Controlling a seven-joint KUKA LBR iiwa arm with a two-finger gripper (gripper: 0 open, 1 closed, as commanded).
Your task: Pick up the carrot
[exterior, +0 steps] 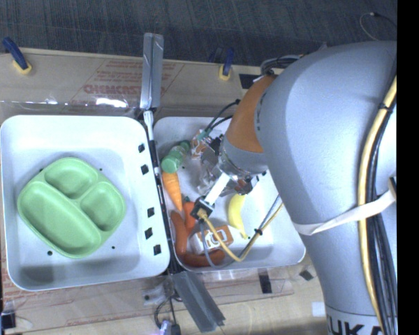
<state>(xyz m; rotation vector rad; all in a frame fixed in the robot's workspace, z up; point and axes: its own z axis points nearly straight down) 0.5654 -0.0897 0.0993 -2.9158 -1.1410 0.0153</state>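
Camera view puts the gripper [197,211] beside the carrot [172,188]. You cannot tell its finger state. Crowded neighbours could make it miss.

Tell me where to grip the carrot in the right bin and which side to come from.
Likely best: grip the carrot across its orange mid-body, coming from above. It lies flat and lengthwise along the right bin's left wall, green top towards the far end, so fingers should close across its narrow width. The wall and orange items crowding its lower end leave the upper body freest.

A divided plate [70,204] lies in the left bin [14,138]; the carrot [172,187] lies in the right bin [283,246].
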